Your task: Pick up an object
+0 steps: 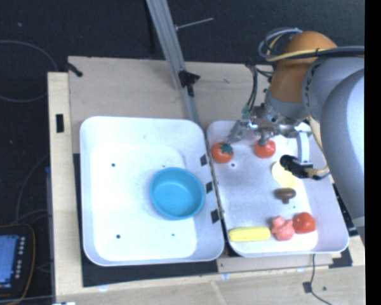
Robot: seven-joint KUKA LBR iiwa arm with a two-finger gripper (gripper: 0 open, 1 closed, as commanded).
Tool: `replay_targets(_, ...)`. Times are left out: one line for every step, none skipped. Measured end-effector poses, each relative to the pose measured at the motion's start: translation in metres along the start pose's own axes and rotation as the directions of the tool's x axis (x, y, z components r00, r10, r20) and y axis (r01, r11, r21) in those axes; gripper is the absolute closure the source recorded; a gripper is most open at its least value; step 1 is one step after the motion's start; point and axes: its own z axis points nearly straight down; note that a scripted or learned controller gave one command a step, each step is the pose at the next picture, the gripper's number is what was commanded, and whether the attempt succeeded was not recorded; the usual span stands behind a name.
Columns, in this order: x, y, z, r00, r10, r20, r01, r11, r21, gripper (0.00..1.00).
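Note:
My gripper [256,128] hangs over the far end of the right bin [254,189], below the orange band of the arm. Just in front of it sits a small red tomato [265,149], close under the gripper; I cannot tell if they touch. A second red tomato with a green top [222,152] lies to the left, near the bin's left wall. Toward the near end lie a small brown piece [286,194], a red piece [304,222], a pink piece [280,228] and a long yellow piece [249,234].
The left bin [108,145] holds a blue bowl [176,192] near its right side. A grey metal post [168,40] slants up from between the bins at the far side. The arm's bulk covers the right bin's right edge.

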Motion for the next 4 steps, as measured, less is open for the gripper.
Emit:
replay_targets(-0.002, 0.000, 0.027, 1.000, 0.000, -0.004, 0.000, 1.000, 0.017, 0.00)
replay_targets(-0.003, 0.002, 0.012, 1.000, 0.000, -0.004, 0.000, 1.000, 0.012, 1.00)
replay_targets(0.006, 0.001, -0.043, 1.000, -0.008, -0.011, 0.008, 1.000, 0.010, 1.00)
replay_targets(0.003, -0.006, -0.094, 1.000, -0.003, -0.010, 0.003, 1.000, 0.010, 1.00)
